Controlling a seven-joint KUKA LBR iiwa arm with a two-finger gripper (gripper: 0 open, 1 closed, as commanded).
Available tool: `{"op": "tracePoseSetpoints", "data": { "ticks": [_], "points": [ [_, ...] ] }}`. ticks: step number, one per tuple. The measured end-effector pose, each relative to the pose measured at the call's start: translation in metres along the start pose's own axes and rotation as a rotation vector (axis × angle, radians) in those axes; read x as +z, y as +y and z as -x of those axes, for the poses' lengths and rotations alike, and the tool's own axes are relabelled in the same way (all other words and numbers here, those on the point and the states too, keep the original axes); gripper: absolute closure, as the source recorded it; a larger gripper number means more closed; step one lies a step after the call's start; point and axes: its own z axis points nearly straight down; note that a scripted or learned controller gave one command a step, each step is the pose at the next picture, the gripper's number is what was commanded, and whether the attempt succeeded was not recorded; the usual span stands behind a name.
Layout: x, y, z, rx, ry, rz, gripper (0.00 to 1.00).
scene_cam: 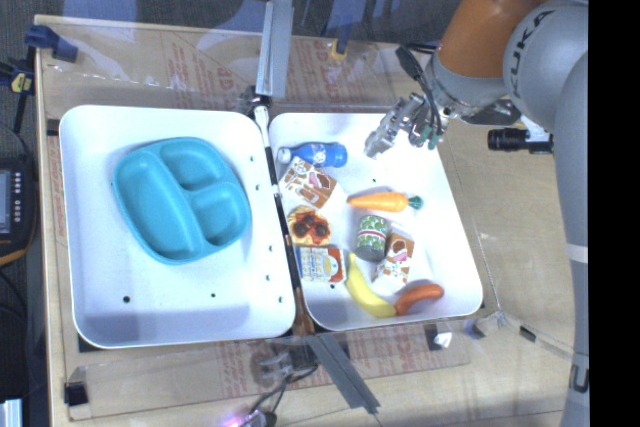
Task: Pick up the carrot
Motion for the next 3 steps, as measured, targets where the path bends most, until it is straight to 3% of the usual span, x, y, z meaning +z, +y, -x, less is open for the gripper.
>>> {"op": "tracePoseSetpoints", "data": {
  "ticks": [1, 2, 3],
  "points": [
    [0.000, 0.000, 0.000, 0.000, 0.001, 0.000, 0.00],
    [0.093, -0.035, -0.054, -0.049, 0.006, -0.001, 0.00],
    [0.091, -0.007, -0.012, 0.147, 0.000, 0.000, 0.00]
  ]
}}
